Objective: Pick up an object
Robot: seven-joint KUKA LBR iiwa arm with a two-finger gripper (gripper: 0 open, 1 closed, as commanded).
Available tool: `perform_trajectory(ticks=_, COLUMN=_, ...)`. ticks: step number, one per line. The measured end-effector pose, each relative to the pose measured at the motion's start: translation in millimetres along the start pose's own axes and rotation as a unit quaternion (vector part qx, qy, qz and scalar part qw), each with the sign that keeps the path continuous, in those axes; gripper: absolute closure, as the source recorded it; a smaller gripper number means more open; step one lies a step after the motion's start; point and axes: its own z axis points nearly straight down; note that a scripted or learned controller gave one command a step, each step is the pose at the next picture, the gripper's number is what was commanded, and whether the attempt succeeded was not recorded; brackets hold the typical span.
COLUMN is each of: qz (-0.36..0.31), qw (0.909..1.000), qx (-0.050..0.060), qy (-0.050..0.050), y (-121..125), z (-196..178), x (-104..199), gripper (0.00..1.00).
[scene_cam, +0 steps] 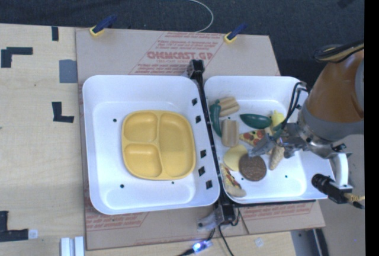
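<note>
The right bin [290, 186] holds a heap of toy food: a brown round patty [253, 168], a pale yellow disc [234, 157], a tan block [229, 132], a beige bun piece [228, 106], dark green vegetables [255, 120], a yellow piece [277, 118], a pizza slice [253, 137] and a corn-like piece [276, 157]. My gripper [273, 145] reaches in from the right, low over the pizza slice and the corn-like piece. Nothing shows held between its fingers.
The left bin [100, 148] holds a yellow divided plate [159, 144]. A black divider strip [204, 130] runs between the bins. The grey and orange arm [334, 101] covers the right bin's right side. Cardboard and a white cable lie behind the bins.
</note>
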Motion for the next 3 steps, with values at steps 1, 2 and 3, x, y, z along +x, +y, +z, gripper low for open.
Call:
perform_trajectory(ticks=1, qz=-0.002, qw=1.0, qx=-0.006, qy=-0.001, y=3, z=-6, x=0, gripper=0.0)
perform_trajectory(ticks=2, qz=-0.002, qw=1.0, qx=-0.004, qy=0.0, y=8, z=40, x=-3, gripper=0.0)
perform_trajectory(ticks=3, qz=-0.002, qw=1.0, qx=-0.005, qy=-0.001, y=8, z=104, x=-3, gripper=0.0)
